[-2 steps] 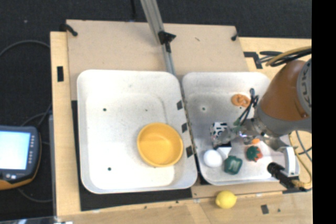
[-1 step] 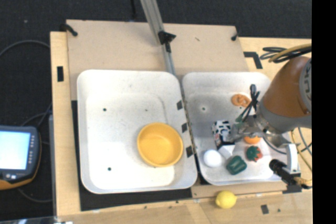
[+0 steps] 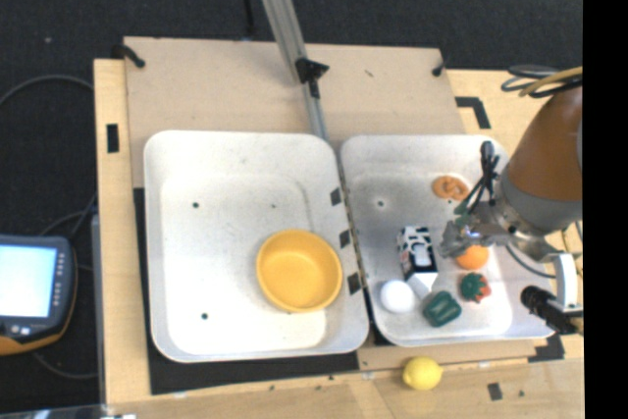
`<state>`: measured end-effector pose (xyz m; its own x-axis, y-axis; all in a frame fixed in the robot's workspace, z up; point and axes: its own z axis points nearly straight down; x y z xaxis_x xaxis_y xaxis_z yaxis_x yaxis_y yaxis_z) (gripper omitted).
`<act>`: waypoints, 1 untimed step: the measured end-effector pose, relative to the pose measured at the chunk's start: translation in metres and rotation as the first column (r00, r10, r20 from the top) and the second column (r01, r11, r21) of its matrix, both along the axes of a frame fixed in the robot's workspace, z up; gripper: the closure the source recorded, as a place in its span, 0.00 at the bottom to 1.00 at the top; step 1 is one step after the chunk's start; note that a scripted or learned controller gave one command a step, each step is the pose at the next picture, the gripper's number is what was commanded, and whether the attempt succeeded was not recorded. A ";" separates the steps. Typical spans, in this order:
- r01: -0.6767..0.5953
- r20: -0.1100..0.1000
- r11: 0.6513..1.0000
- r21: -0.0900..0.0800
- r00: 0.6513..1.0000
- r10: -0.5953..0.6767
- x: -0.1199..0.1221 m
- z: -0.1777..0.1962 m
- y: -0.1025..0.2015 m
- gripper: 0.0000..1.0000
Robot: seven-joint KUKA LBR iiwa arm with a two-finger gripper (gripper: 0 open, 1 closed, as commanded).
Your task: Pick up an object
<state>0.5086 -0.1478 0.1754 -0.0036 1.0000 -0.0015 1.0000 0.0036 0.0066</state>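
The right bin (image 3: 392,167) holds several small objects. An orange ring-shaped piece (image 3: 450,186) lies near the back, and a black-and-white box (image 3: 417,248) sits in the middle. A white ball (image 3: 396,295) and a green block (image 3: 442,309) lie at the front. A small red and green item (image 3: 475,287) sits to their right. My gripper (image 3: 461,238) hangs low over the bin's right side, just beside and partly over an orange ball (image 3: 474,258). The arm's grey and orange body covers the bin's right rim.
A yellow bowl (image 3: 299,270) sits in the left bin (image 3: 196,182) near its front right corner. A yellow lemon (image 3: 422,373) lies on the bench in front of the right bin. A slanted metal rail (image 3: 285,15) rises behind the bins.
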 end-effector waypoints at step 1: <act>-0.001 0.003 1.000 -0.001 1.000 0.001 0.007 0.063 0.000 1.00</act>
<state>0.5160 -0.1475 0.2386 -0.0044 1.0000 -0.0024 0.9999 0.0044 0.0093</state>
